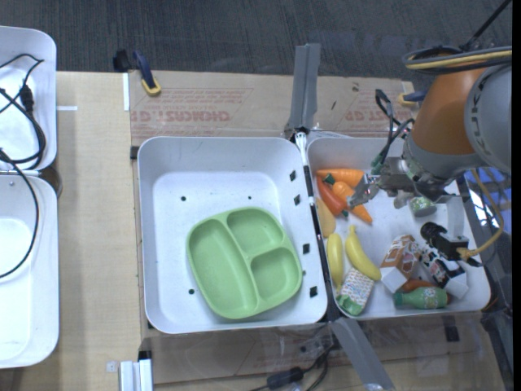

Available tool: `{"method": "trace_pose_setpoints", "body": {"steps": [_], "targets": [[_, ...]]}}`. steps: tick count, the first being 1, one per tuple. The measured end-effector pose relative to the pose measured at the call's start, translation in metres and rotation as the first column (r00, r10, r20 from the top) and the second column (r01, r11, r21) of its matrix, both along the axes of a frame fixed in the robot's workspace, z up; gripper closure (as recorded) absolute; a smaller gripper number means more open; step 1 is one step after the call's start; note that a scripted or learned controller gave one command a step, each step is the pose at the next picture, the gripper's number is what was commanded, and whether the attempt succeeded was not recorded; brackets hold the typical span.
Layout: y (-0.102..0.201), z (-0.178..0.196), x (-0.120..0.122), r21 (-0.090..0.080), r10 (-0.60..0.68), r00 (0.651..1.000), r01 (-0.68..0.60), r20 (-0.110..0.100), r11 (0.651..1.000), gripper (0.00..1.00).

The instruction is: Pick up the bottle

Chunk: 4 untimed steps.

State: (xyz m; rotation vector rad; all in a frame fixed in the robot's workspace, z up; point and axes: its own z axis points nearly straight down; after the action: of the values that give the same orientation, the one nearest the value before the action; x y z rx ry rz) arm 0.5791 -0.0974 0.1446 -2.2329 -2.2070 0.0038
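Observation:
The bottle (425,299) is small and green and lies on its side near the front right corner of the right bin (476,300). My gripper (361,199) hangs over the back left part of that bin, right above the orange carrots (340,179). It is well away from the bottle, up and to the left of it. The grey arm with its orange band (444,129) reaches in from the right.
Two yellow bananas (358,255) and a green-white packet (355,290) lie left of the bottle. A snack pack (400,252) and a black-and-white item (442,257) sit just behind it. The left bin (163,218) holds a green divided plate (244,261).

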Motion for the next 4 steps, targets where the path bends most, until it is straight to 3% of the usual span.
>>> {"method": "trace_pose_setpoints", "body": {"steps": [1,2,3,4], "targets": [[0.000,0.000,0.000,0.000,0.000,1.000,0.000,0.000,1.000,0.00],[-0.083,0.159,0.007,-0.002,0.045,0.999,-0.045,0.002,0.999,0.00],[-0.085,0.047,-0.092,0.000,-0.078,0.997,0.078,0.000,0.997,0.00],[-0.122,0.074,-0.075,0.000,-0.055,0.999,0.055,0.001,0.999,0.00]]}}
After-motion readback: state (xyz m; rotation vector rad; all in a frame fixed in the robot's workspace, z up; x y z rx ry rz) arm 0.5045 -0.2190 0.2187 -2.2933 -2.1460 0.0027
